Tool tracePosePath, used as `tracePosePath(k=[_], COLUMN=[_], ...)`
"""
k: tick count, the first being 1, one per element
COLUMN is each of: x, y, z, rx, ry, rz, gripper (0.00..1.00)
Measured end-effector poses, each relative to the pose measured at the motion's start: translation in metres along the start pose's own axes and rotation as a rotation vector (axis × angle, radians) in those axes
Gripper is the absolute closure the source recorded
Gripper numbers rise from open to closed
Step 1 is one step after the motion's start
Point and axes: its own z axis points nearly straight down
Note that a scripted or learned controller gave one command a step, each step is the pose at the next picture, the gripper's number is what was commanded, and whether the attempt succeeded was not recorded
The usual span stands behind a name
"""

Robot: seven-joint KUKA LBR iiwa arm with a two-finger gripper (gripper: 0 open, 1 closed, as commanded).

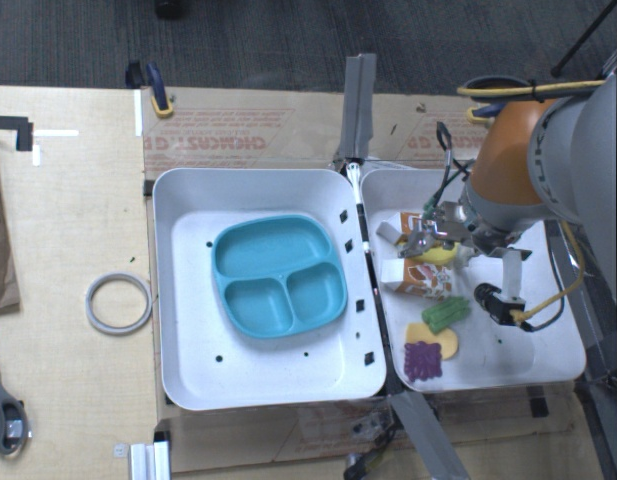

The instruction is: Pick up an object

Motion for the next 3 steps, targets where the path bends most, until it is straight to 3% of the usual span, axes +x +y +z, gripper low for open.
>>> tracePosePath(k=[1, 2, 3], x=[-0.041, -0.042, -0.002], y=[-0.097, -0.097, -0.102], z=[0.000, -0.009, -0.128], rx=[-0.002, -0.003, -0.001], ry=[0.000, 0.001, -0.001], rz=[-0.317, -0.314, 0.064], gripper=[0.00, 1.00, 1.00])
